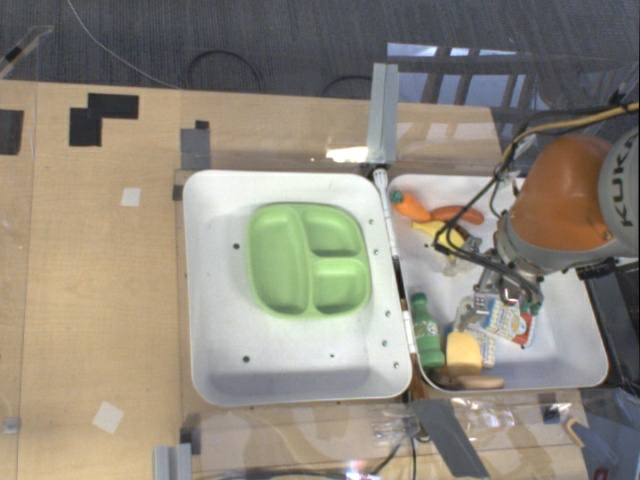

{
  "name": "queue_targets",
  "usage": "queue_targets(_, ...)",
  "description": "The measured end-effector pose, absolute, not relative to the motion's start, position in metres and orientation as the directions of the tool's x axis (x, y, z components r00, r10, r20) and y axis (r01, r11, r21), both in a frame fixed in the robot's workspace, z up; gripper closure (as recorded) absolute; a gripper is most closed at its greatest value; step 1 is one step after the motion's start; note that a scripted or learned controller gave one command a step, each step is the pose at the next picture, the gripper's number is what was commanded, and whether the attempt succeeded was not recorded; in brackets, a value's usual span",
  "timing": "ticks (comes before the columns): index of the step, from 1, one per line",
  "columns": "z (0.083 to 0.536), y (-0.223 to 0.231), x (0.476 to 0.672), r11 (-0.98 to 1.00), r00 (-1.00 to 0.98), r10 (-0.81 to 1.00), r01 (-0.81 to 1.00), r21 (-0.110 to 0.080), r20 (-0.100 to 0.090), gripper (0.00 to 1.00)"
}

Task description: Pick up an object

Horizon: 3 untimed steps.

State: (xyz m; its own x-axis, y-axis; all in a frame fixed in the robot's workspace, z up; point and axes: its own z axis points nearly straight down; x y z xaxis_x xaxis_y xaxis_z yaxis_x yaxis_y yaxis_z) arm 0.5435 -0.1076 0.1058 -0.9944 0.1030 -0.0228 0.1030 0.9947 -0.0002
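- Objects for picking lie in the right-hand shallow white bin (590, 363) of the camera view, crowded into its left and lower part; the bin's right half and lower-right corner give you bare white floor.
- Your gripper (497, 303) hangs over the middle of that bin, directly above a flat white packet with blue and red print (500, 323); you cannot tell from this view whether the fingers are apart or together, nor whether they touch the packet.
- Against the bin's left wall you have a green plastic bottle (426, 331) lying along the wall, with little room between it and the rim.
- Just right of the bottle's lower end sits a pale yellow block (463, 351), touching or nearly touching the packet, and below it a tan rod-shaped piece (478, 379) lies along the bin's near edge.
- Up in the top-left corner you see an orange carrot-shaped toy (412, 207), a red-orange elongated piece (460, 214) and a yellow piece (428, 228) bunched together, close to the far rim.
- The grey arm with its orange band (562, 200) covers the upper right of the bin, and black cables (470, 253) loop down from it toward the wrist, crossing above the yellow piece.
- To the left, the second shallow white bin (215, 368) holds a light green divided plastic plate (306, 259) near its centre, with open floor all around it.
- The two bins meet along a shared rim (397, 278) between plate and bottle.
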Motion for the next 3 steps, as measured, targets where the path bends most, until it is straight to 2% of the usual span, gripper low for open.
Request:
queue_targets(1,0.089,-0.117,0.618,0.982,-0.982,0.191,0.191,0.001,-0.014,0.00)
queue_targets(2,0.105,-0.116,0.623,0.983,-0.982,0.184,0.184,0.002,-0.032,1.00)
queue_targets(3,0.254,-0.105,0.642,0.997,-0.997,0.071,0.071,-0.001,-0.028,1.00)
